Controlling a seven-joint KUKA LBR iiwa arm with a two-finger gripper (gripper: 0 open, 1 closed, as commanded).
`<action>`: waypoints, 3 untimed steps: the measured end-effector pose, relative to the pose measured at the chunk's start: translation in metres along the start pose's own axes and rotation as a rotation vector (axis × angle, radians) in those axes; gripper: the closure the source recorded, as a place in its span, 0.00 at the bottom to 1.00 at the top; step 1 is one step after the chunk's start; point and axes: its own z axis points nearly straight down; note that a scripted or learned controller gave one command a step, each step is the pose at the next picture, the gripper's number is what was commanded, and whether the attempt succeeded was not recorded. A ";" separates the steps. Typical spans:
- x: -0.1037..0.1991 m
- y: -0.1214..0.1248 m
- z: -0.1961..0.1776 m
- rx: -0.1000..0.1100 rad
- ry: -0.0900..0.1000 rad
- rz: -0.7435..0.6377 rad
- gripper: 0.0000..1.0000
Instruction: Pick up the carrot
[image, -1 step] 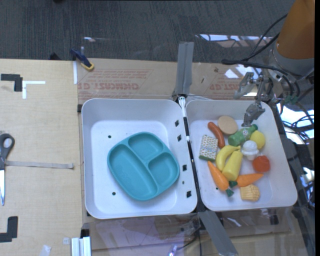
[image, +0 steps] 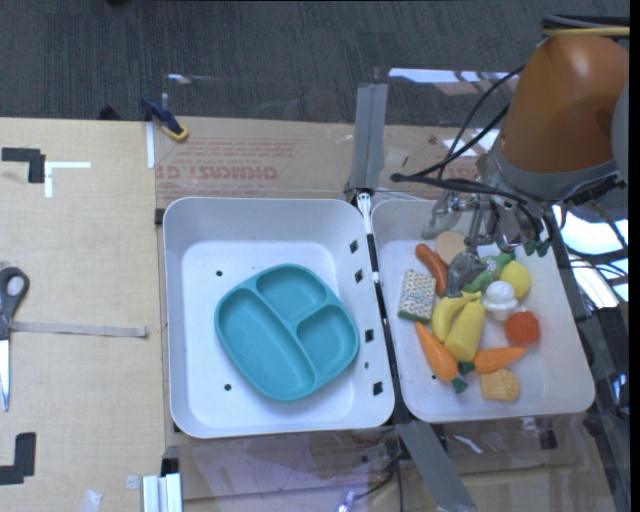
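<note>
Two orange carrots lie in the right bin. One carrot slants along the bin's left side, its green end toward the front. A second, smaller carrot lies to its right, just behind a corn cob. My gripper hangs over the back of the pile, above the yellow bananas and beside a red sausage. It sits well behind both carrots and touches neither.
The pile also holds a white garlic bulb, a lemon, a red tomato and a waffle piece. The left bin holds a teal divided plate. The arm's orange band and cables hang over the right bin's back.
</note>
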 end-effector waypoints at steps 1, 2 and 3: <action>0.051 0.044 0.062 0.000 0.001 -0.172 0.00; 0.096 0.022 0.061 0.002 -0.003 -0.311 0.00; 0.096 0.022 0.061 0.002 -0.003 -0.311 0.00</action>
